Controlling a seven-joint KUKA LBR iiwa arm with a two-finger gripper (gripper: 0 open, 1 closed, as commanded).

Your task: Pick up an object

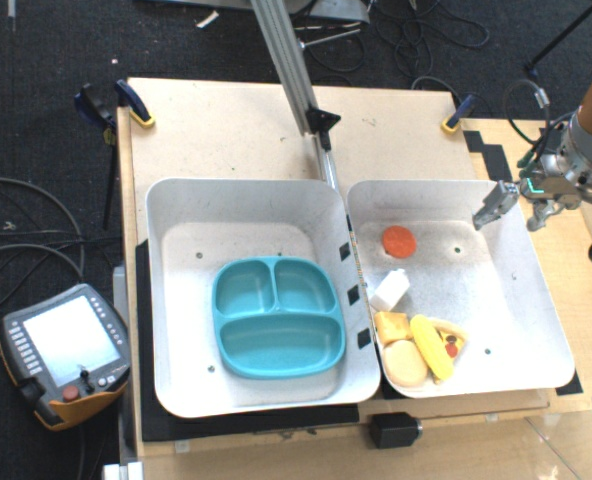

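On the worktop (226,128), the left bin (176,218) carries one teal divided tray (274,316). The right bin (526,308) carries one orange ball (399,241), one white block (390,290), and a banana (432,348) among yellow pieces at its front-left corner. The gripper (513,204) hovers over its back-right edge, fingers spread apart, holding nothing.

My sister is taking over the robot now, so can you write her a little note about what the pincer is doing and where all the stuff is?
Pincer: open, holding nothing, at the upper right corner of the right bin.
Right bin: orange ball near the top left, white block below it, then a yellow banana and a pale round piece bunched in the lower left corner.
Left bin: a blue divided plate.
Done: nothing picked up yet.
Left: choose one thing, lower onto it, close and lift. The orange ball sits alone, so it looks easiest.
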